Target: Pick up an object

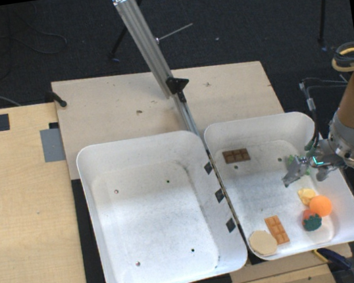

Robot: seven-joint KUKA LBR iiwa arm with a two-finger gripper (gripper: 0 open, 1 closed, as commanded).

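Observation:
My gripper hangs over the right part of the right bin, its fingers spread and nothing between them. Just below it lies a small yellow piece, with an orange ball and a red and green toy beside that. A brown chocolate bar lies near the bin's far side, left of the gripper. An orange waffle-like block and a tan round disc rest near the bin's front edge.
The left bin stands beside the right one, with small black clips along the shared wall. A slanted aluminium bar rises behind the bins. The arm enters from the right edge.

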